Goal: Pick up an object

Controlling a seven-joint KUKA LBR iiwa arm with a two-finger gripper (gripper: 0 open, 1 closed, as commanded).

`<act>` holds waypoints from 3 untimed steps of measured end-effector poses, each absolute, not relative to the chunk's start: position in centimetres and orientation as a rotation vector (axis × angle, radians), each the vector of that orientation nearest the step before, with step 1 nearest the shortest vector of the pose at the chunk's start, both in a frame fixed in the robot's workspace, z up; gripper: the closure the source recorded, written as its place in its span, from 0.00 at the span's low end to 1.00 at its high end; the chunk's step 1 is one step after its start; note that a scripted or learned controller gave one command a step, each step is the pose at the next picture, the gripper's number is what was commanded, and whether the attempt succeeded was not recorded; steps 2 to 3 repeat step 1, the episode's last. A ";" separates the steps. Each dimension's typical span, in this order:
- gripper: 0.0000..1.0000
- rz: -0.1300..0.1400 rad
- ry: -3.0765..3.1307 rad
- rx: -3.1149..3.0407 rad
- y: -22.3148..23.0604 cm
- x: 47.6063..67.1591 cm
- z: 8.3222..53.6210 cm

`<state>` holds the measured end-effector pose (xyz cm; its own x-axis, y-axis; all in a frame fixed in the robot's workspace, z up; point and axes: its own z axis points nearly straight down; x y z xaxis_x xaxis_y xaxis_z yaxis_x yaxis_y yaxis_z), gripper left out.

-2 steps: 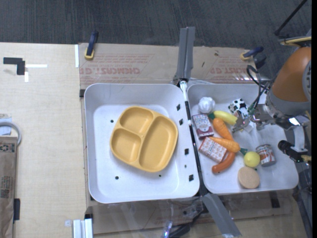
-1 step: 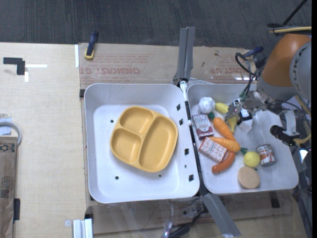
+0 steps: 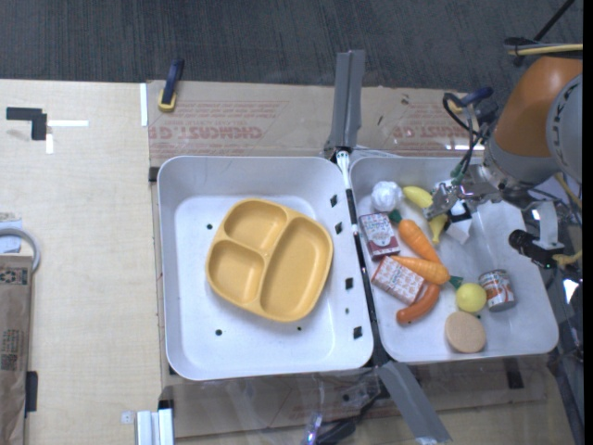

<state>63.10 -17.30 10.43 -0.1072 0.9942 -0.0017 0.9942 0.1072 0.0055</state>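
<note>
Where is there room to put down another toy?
The left bin has bare floor all round the yellow plate. The right bin is bare near its right wall, past the can. It is crowded around the carrots.

The yellow divided plate (image 3: 270, 271) looks like smooth matt plastic, the white bins (image 3: 181, 341) glossy plastic, the bench (image 3: 74, 248) pale matt wood, and the small can (image 3: 498, 290) shiny metal.
</note>
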 end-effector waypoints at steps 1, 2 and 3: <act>1.00 -0.002 2.324 2.114 -6.8 62.3 19.1; 1.00 -0.002 2.324 2.114 -6.8 62.3 19.1; 1.00 -0.002 2.324 2.114 -6.8 62.3 19.1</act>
